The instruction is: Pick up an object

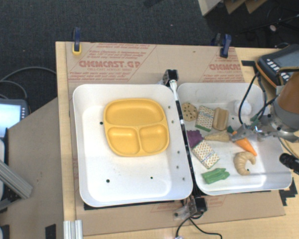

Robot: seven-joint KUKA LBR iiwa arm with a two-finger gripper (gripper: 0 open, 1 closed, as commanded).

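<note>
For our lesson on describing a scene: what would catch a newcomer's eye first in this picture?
The yellow divided tray stands out, lying alone in the left white bin. Next comes the clutter of toy foods in the right white bin, among them an orange carrot, a croissant and a green piece. The claw sits just above the carrot, reaching in from the right.

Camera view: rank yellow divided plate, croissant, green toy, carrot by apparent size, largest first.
1. yellow divided plate, by far the largest.
2. croissant and green toy: look about alike, so not ranked against each other.
3. carrot: looks smallest, but the gripper sits right at it and may cover part of it.
</note>
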